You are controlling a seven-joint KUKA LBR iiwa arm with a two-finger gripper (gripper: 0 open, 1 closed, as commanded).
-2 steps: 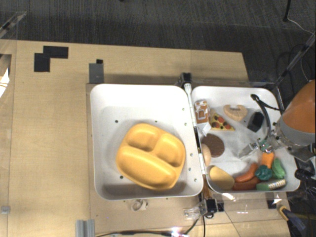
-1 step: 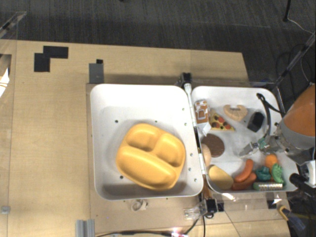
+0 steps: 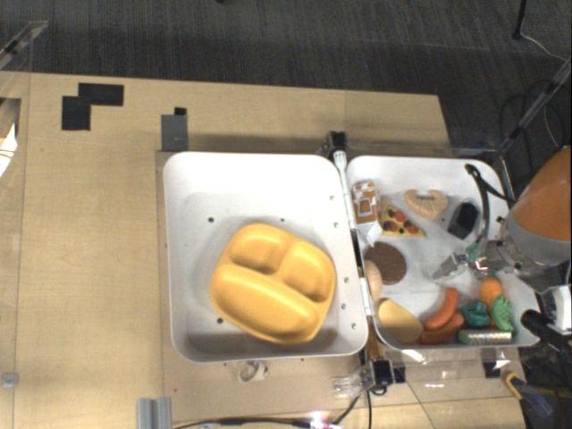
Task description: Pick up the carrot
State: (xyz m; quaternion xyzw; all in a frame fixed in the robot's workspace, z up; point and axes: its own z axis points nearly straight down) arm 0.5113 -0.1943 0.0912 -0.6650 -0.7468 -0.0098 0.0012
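Note:
The carrot (image 3: 490, 290) is a small orange piece with a green leafy end (image 3: 504, 313), lying near the right side of the right bin (image 3: 420, 170). My gripper (image 3: 458, 264) hangs over the middle of that bin, just up and left of the carrot. It sits above the upper tip of an orange-red sausage (image 3: 443, 308). The grey arm with its orange band (image 3: 545, 206) comes in from the right edge. Nothing can be seen held in the gripper.
The left bin (image 3: 197, 195) holds a large yellow bread-shaped toy (image 3: 273, 281). Crowding the right bin are a teal piece (image 3: 475, 314), brown disc (image 3: 388, 262), pizza slice (image 3: 401, 222), tan heart (image 3: 427, 204), black block (image 3: 462, 219), yellow wedge (image 3: 399, 319) and a metal cylinder (image 3: 488, 336).

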